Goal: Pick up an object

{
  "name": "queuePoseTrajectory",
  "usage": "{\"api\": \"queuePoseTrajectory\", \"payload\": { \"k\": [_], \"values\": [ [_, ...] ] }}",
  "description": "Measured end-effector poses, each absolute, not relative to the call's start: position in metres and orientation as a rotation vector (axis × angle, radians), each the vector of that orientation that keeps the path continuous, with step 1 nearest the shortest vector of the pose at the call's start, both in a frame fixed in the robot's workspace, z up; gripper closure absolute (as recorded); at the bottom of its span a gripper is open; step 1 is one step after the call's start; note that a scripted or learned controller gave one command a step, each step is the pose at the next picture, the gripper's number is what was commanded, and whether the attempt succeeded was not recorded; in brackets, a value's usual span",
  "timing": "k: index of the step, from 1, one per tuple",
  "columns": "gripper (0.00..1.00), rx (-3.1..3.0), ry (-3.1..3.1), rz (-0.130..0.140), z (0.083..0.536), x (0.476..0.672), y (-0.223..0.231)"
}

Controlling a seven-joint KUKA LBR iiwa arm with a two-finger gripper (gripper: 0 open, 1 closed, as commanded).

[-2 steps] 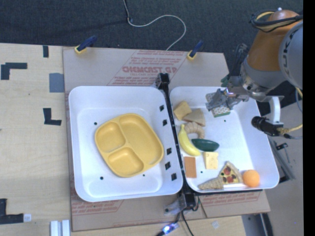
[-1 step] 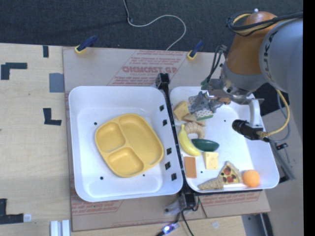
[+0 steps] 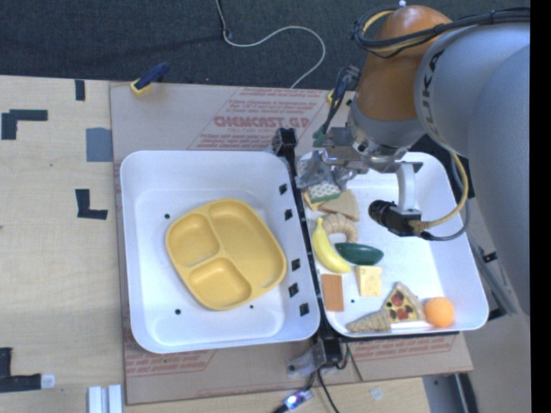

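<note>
My gripper (image 3: 325, 173) hangs low over the far left corner of the right bin (image 3: 448, 231). It is right above a toy sandwich (image 3: 336, 201), and its metal parts overlap the sandwich's far end. Whether it touches the sandwich I cannot tell. Just in front of the sandwich lie a pale ring-shaped pastry (image 3: 341, 226), a yellow banana (image 3: 327, 248) and a dark green vegetable (image 3: 359, 253). Nearer the front are a cheese square (image 3: 369, 280), an orange slab (image 3: 332, 292), a pizza slice (image 3: 401, 303), a wafer wedge (image 3: 370, 323) and an orange (image 3: 440, 311).
The left bin (image 3: 146, 256) holds a yellow divided plate (image 3: 225, 252). The divider between the bins, with black clips (image 3: 285, 141), runs close to the gripper's left side. A black cylinder on a cable (image 3: 394, 217) hangs from the wrist over the right bin.
</note>
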State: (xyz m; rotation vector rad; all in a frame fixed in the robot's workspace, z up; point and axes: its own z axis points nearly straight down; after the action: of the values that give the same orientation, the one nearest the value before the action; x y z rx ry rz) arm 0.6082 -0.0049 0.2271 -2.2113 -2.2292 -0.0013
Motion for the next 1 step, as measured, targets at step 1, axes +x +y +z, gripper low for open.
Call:
{"api": "queuePoseTrajectory", "payload": {
  "k": [1],
  "values": [
    [1.0,-2.219,-2.223,0.004,0.2166,0.6137,-0.0046]
  ]
}}
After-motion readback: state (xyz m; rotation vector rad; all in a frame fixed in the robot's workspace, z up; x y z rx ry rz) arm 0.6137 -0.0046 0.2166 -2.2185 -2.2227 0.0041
